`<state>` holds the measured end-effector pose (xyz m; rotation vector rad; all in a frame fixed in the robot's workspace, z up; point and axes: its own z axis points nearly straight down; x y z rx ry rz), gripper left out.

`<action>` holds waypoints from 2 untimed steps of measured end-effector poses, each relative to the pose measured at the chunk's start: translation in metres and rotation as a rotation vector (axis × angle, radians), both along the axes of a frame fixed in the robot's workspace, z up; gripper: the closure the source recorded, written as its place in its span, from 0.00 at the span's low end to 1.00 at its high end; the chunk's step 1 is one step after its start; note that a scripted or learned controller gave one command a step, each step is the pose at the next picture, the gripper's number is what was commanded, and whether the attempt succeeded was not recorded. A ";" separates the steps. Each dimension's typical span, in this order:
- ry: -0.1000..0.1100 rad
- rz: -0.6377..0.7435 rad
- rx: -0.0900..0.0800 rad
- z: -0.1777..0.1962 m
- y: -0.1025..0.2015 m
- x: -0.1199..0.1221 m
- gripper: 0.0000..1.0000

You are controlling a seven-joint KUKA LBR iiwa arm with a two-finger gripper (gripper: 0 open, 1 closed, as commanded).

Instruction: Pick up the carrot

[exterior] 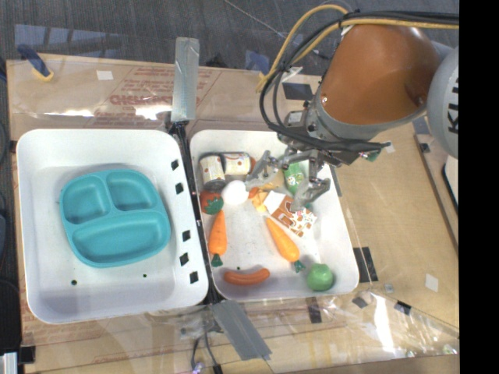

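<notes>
Two carrots lie in the right bin (343, 240). One carrot (217, 234) lies by the bin's left wall with its leafy end toward the front. The other carrot (282, 241) lies slantwise in the middle, its green end near a green ball. My gripper (288, 179) hangs over the back of this bin, just behind the middle carrot, under the orange wrist. Its fingers (262, 167) stand apart, open, with no carrot between them. A small green thing (295, 177) shows between the fingers; I cannot tell if it is being touched.
Also in the right bin are a tin can (221, 167), a white egg (234, 192), a red fruit (210, 202), a printed carton (295, 215), a sausage (246, 276) and a green ball (320, 276). The left bin (31, 209) bears a teal divided plate (115, 216).
</notes>
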<state>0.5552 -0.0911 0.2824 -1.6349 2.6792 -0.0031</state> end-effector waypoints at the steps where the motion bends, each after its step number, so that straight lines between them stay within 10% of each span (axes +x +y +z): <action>1: 0.014 0.040 0.004 -0.116 -0.030 -0.045 0.00; 2: 0.004 -0.042 0.002 -0.191 -0.064 -0.057 0.00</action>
